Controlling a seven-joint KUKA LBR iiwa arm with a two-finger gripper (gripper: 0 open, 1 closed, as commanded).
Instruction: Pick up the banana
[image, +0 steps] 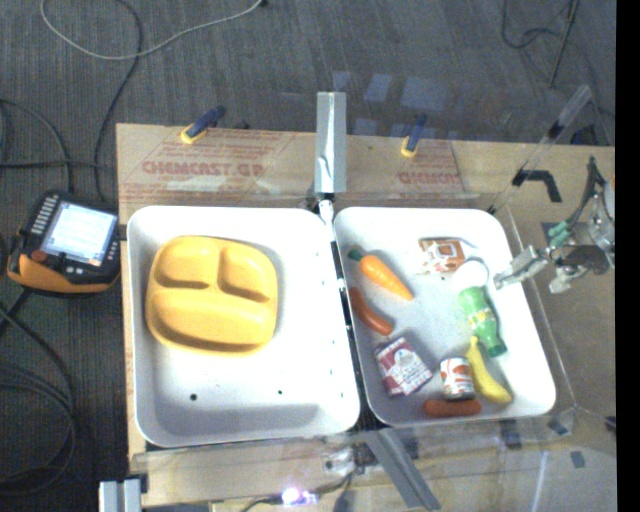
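The yellow banana lies in the right bin, near its front right corner. It points roughly front to back, between a small red can on its left and the bin's right wall. A green bottle touches its far end. My gripper hangs at the right bin's right rim, behind and to the right of the banana and well apart from it. Nothing shows in its grasp.
The right bin also holds a carrot, a reddish sausage, a red box, a white-and-orange packet and another sausage at the front. A yellow divided plate sits in the left bin.
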